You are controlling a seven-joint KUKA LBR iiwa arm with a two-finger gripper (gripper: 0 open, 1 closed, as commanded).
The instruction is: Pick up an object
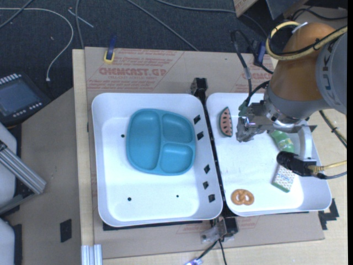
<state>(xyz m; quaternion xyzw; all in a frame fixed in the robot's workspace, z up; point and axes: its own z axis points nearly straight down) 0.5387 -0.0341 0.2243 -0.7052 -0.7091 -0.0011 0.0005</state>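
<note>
Whether my fingers [244,132] are spread I cannot tell; descending beside the red watermelon-slice toy [225,121], they may nudge it away.

Green packet [285,141] partly hidden behind the arm [300,76].

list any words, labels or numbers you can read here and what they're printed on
"CHEMCAST GP": red print on the brown protective sheet under the bins, at its far left; the last letters are faint.
A second red print at the sheet's far right: partly covered by cables, too blurred to read.
Small packet in the right bin: pattern too small to read.
</note>
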